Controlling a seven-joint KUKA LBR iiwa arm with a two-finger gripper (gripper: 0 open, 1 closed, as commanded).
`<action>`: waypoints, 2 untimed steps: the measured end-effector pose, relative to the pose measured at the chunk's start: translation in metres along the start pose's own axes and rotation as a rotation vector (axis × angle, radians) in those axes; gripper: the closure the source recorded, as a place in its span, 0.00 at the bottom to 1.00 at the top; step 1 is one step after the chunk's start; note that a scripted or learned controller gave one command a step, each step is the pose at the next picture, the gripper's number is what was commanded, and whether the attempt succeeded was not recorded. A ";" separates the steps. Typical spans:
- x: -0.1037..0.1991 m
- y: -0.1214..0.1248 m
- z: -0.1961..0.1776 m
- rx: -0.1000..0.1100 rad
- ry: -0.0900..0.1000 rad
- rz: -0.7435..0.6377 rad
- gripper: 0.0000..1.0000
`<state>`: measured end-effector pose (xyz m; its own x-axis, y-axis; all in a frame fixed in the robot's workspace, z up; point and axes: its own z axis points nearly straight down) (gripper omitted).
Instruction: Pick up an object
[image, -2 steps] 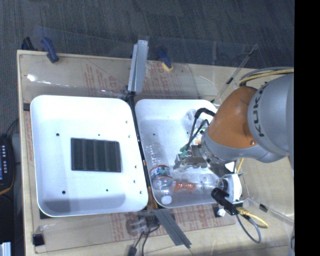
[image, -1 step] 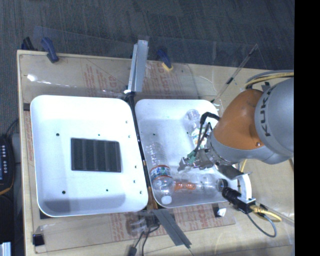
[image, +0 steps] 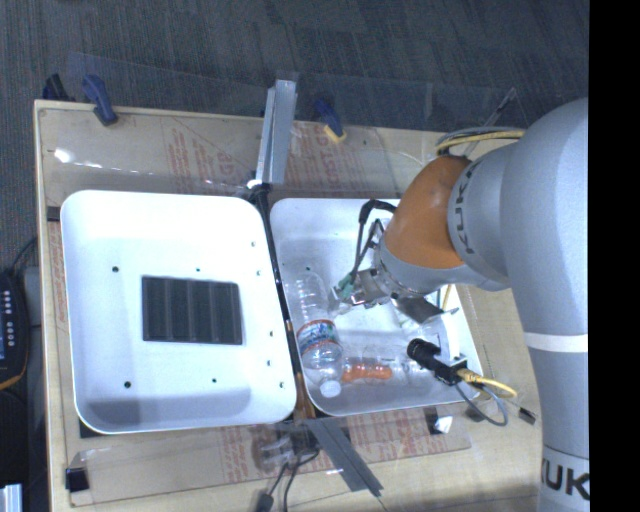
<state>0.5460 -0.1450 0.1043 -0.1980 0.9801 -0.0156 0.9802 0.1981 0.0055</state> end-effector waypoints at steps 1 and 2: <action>-0.013 -0.046 -0.074 0.004 0.015 -0.149 0.00; 0.002 0.005 -0.008 0.003 0.000 -0.093 0.00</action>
<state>0.5508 -0.1418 0.1128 -0.2878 0.9576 -0.0157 0.9577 0.2878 0.0008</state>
